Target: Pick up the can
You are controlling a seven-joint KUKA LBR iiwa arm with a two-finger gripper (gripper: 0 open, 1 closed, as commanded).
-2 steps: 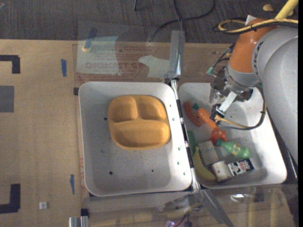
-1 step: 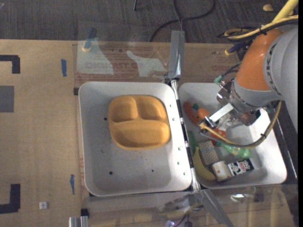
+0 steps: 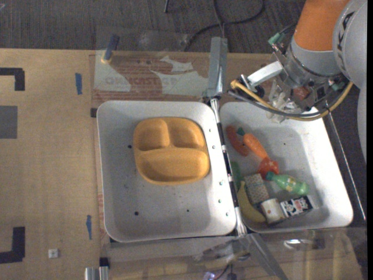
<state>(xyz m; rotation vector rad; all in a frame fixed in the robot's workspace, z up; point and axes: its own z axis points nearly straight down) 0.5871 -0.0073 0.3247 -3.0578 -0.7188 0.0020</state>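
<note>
Bench: the flat tan wooden bench [image 3: 46, 156] carries both bins; you see blue tape marks and black corner marks on its left part.

Arm: the grey KUKA arm with the orange band [image 3: 317, 22] reaches in from the right and hangs over the far edge of the right bin, cables looping below the wrist.

Left bin: the shallow white plastic bin on the left [image 3: 116, 214] holds one thing alone.

Right bin: the shallow white plastic bin on the right [image 3: 326, 156] holds the clutter, most of it gathered along its left wall and near corner.

Tray: the yellow three-compartment plastic tray [image 3: 171, 150] lies flat in the left bin, well apart from your work.

Gripper: the two-finger gripper [image 3: 291, 95] sits above the right bin's far rim; you cannot tell how its jaws stand, and nothing shows between them.

Carrot: the orange toy carrot [image 3: 254, 145] lies slantwise near the bin's middle.

Bottle: the small green plastic bottle [image 3: 288, 184] lies on its side, just beside the can's neighbours.

Can: the small white can with a red end [image 3: 271, 210] lies on its side in the near part of the right bin, touching a black-and-white carton [image 3: 297, 205]. It is well apart from the gripper; judge the pick as not yet begun, and expect the crowding to hinder a clean approach.
</note>
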